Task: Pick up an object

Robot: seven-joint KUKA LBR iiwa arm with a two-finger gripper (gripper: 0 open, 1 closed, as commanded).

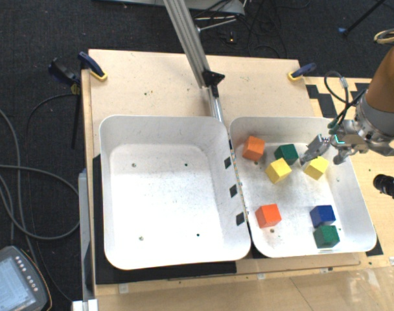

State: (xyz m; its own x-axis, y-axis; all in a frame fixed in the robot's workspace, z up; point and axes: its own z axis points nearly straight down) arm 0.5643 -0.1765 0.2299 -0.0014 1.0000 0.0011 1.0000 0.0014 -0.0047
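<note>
Blocks lie scattered in the right bin [352,193]. We see the gripper [329,149] low by its far right edge, fingers apart, seemingly straddling nothing yet, just beside the yellow cube [315,167], likely our target.

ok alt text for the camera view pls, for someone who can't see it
A grey robot arm reaches in from the right, its gripper just above a yellow cube in the right bin. That bin also holds another yellow cube, two orange, two green and one blue; the left bin sits beside it.
</note>
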